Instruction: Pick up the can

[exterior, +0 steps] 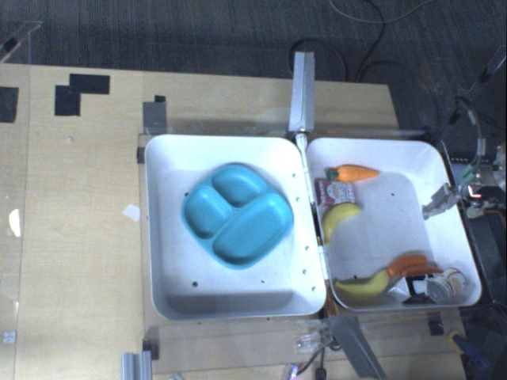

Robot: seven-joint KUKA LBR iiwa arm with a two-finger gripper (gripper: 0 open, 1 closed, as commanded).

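The gripper (438, 204) sits at the right bin's (396, 153) right wall; how wide it stands, I cannot tell. The can (444, 286) lies in the near right corner.

The two white bins (158, 291) look like smooth moulded plastic with a soft sheen. The blue divided plate (238, 214) in the left bin is glossy plastic, catching light on its rims. The table (71, 212) is pale wood with a matt, even finish. The can (444, 285), lying in the right bin's near corner, shows a shiny metal end. The bananas (339, 217) look smooth and dull.
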